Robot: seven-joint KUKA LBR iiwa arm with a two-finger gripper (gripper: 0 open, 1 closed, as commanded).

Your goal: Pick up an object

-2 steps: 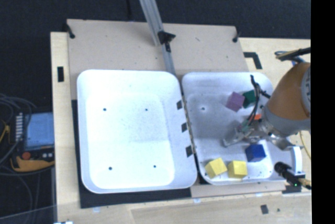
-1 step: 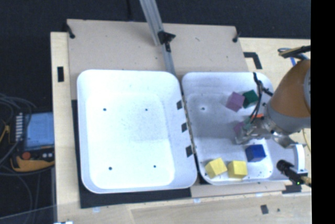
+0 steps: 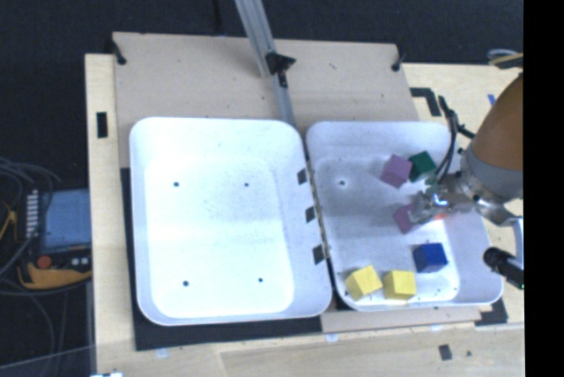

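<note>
The right bin [image 3: 352, 146] holds several small blocks. A purple block [image 3: 396, 170] lies beside a green block [image 3: 423, 163] toward the back. A second purple block [image 3: 404, 219] sits in the middle. My gripper [image 3: 429, 206] is low in the bin, right against this second purple block's right side and partly covering it. A blue block [image 3: 429, 257] lies just in front of the gripper. Two yellow blocks [image 3: 363, 282] [image 3: 400, 284] rest at the bin's front edge.
The left bin [image 3: 145, 190] stands next to the right one, with a shared divider between them. A slanted metal rail [image 3: 251, 5] reaches in from the back. The grey arm [image 3: 498, 146] with its orange band comes in over the right bin's right wall.
</note>
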